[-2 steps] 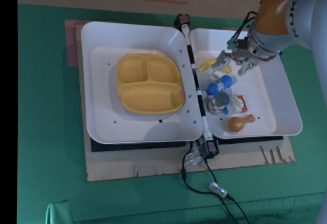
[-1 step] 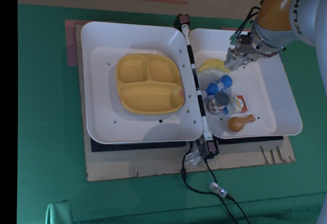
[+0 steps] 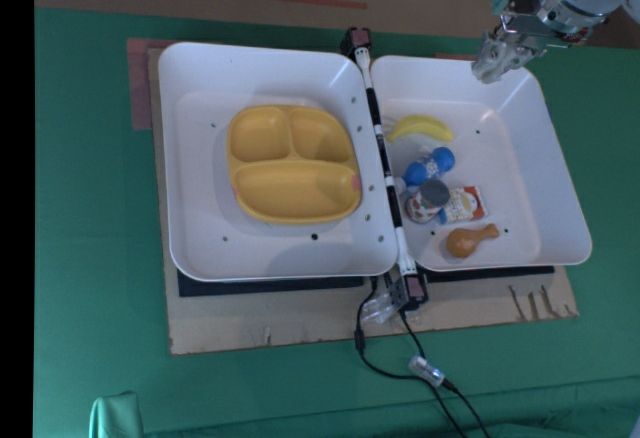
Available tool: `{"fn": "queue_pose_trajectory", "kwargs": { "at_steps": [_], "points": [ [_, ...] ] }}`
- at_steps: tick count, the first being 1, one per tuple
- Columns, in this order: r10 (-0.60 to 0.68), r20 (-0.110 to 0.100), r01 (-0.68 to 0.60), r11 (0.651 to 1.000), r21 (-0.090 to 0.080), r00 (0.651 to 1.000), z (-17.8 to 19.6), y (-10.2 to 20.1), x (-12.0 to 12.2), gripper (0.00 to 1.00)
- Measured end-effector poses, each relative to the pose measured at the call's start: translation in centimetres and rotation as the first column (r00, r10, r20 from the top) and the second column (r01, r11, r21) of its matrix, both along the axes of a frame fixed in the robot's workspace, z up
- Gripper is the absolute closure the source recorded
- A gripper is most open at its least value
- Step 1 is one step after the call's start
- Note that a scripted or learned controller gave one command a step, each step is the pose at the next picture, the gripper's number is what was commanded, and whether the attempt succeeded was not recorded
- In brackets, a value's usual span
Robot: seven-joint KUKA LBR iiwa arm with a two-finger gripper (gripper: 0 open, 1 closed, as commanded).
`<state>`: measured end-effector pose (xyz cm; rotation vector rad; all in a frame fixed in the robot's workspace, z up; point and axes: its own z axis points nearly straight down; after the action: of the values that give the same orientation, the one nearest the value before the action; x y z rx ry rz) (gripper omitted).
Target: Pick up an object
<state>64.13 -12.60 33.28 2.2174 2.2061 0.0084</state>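
Four candidates sit loose in the right bin (image 3: 560, 216), bunched toward nine o'clock – one drumstick (image 3: 470, 240) nearest, then one packet (image 3: 462, 203), one blue bottle (image 3: 428, 167), one banana (image 3: 420, 128). One yellow tray (image 3: 292, 164) fills the left bin (image 3: 190, 126). At one o'clock the gripper (image 3: 497, 63) hovers over the far rim – whether open or closed, I cannot tell

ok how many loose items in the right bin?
4: banana near the top left, blue bottle below it, pouch with grey cap mid-left, chicken drumstick at the bottom. The tight cluster may hide something.
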Motion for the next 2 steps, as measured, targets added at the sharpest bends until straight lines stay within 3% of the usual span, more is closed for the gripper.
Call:
{"fn": "queue_pose_trajectory", "kwargs": {
  "at_steps": [1,2],
  "points": [
    [-0.001,-0.001,0.001,1.000,-0.003,1.000,0.8,-1.6,6.0,1.00],
    [-0.001,0.002,0.001,1.000,-0.001,1.000,5.5,1.9,6.0,1.00]
  ]
}}
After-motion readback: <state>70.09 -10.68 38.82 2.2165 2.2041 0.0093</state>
